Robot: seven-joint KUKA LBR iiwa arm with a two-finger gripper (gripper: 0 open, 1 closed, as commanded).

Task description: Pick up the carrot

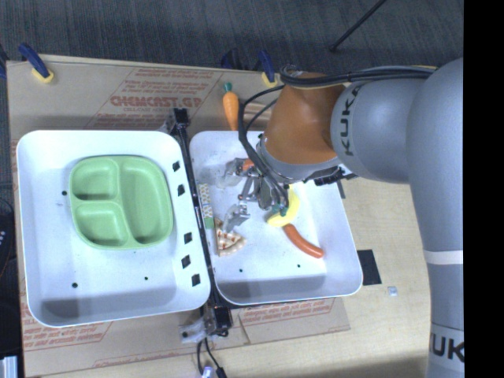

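The arm [370, 132] takes up most of the right side, bent in over the right bin [339, 266] with its orange band above the wrist. Beyond the hand to the far side sits the left bin [31, 211], holding a green tray [122, 201] with three hollows.

The gripper [250, 203] hangs low inside the right bin, its fingers spread a little way apart with nothing between them, so it has hold of nothing. Just beside it, on the arm's side, lies a yellow piece [285, 209], and a step further off an orange-red sausage [303, 241]. Just below the fingertips sits a slice of pizza [228, 242].

The carrot [230, 109] is not in either bin: it lies on the cardboard [150, 101] behind the right bin's back rim, well apart from the hand, green top pointing away.

To my eye the pick has not begun in earnest; the hand is down among the wrong things. The next move calls for lifting clear of the bin, travelling over the back rim, lining the fingers across the carrot's width and coming down on it
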